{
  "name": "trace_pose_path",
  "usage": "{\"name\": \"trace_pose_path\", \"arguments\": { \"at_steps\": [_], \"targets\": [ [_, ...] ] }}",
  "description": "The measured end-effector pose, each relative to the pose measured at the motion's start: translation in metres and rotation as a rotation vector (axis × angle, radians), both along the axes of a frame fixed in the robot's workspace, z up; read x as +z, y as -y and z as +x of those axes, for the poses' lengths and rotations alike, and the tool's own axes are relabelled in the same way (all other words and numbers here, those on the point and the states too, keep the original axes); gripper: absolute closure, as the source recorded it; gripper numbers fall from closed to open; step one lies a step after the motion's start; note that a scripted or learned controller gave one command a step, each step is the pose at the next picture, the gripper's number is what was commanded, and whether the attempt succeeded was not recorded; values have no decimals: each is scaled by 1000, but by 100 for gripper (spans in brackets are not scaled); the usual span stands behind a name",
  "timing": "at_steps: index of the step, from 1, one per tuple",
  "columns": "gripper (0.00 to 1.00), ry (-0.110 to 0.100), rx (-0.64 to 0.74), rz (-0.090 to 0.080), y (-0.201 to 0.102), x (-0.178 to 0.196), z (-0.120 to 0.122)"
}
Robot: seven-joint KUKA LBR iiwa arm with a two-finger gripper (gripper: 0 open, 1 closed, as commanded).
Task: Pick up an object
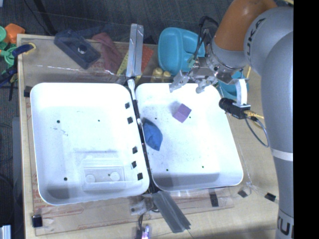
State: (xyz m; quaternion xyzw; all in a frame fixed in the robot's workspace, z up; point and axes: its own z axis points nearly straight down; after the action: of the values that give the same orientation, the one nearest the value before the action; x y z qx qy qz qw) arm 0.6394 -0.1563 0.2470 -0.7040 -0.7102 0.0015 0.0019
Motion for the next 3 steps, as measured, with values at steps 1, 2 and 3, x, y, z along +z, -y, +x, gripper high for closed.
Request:
{"name": "trace_pose_path", "arguments": {
  "at_steps": [1,2,3],
  "targets": [
    [0,7,53,-3,48,-142,-8],
    [0,7,211,-1,43,-153,19],
    [100,6,216,-1,42,-143,20]
  ]
}}
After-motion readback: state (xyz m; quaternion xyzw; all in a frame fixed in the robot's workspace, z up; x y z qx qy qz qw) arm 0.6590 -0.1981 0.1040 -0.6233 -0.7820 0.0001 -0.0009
